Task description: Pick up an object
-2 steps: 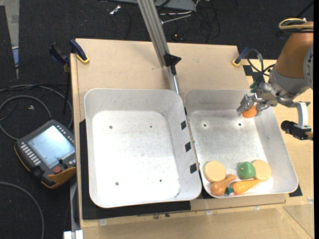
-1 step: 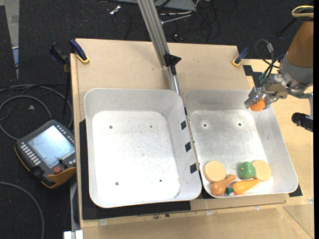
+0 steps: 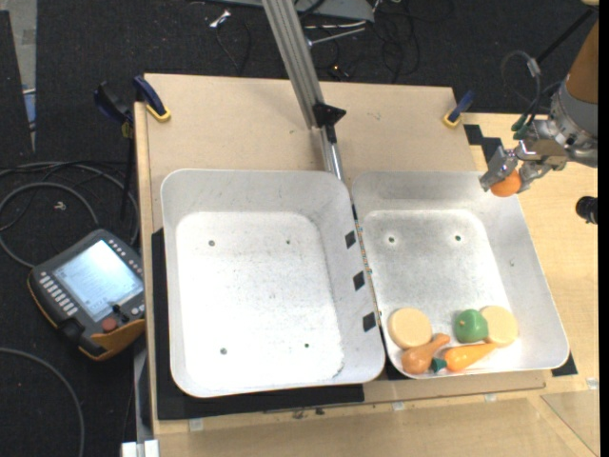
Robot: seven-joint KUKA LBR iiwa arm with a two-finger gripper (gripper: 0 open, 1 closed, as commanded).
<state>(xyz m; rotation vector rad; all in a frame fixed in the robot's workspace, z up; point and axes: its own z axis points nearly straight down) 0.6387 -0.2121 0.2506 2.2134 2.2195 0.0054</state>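
My gripper (image 3: 509,174) hangs above the far right corner of the right bin (image 3: 428,217), raised off its floor. A small round orange object (image 3: 506,185) sits between its fingers, lifted clear of the bin. At the near end of the right bin lie a pale yellow disc (image 3: 411,327), a green object (image 3: 469,326), a second pale yellow piece (image 3: 500,324), an orange carrot-shaped piece (image 3: 468,355) and an orange pear-shaped piece (image 3: 422,355).
The left bin (image 3: 252,274) stands beside the right one, their rims meeting along the middle. A slanted metal pole (image 3: 300,55) comes down to the bins' far junction. Clamps (image 3: 152,103) (image 3: 458,109) grip the board's far corners. A teach pendant (image 3: 90,288) lies off the bench at left.
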